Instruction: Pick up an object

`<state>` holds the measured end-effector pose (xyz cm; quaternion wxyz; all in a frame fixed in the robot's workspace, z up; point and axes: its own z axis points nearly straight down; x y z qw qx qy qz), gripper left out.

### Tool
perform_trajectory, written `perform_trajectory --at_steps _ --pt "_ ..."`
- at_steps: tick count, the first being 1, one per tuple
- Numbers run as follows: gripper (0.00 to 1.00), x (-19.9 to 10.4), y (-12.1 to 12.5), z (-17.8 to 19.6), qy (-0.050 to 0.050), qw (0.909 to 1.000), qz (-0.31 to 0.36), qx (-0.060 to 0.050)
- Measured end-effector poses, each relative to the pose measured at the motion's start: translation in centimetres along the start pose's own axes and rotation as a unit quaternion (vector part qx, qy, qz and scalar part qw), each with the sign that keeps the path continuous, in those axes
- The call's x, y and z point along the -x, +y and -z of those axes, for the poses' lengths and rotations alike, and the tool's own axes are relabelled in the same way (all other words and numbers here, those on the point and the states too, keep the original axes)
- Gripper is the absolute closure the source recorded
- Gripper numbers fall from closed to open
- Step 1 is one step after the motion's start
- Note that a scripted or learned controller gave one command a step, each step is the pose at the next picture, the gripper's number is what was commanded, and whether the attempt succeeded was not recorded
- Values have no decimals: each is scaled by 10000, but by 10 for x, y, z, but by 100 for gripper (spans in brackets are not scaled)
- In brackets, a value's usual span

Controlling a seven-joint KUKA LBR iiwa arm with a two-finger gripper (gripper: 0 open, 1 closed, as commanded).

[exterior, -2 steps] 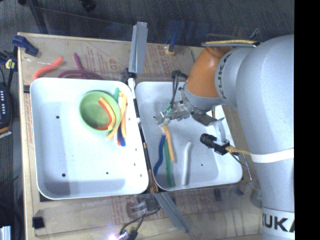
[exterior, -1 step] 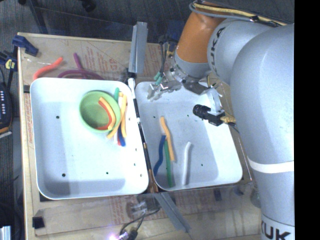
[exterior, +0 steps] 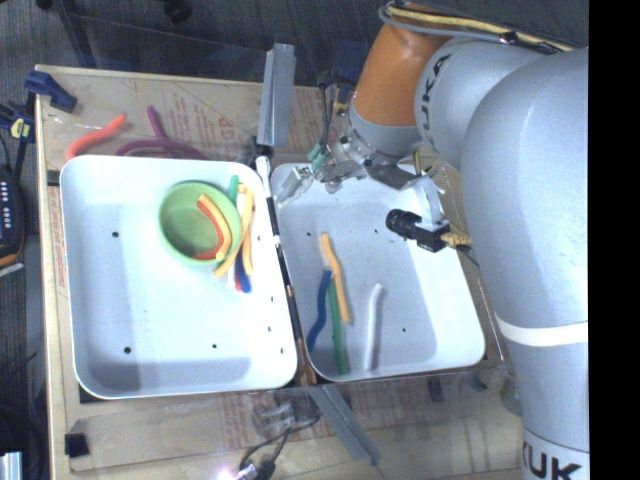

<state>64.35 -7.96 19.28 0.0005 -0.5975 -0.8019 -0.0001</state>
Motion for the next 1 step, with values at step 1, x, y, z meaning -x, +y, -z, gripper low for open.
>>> perform_trajectory --at_steps 1 --pt "0 13 -16 -47 -24 9992 -401 26"
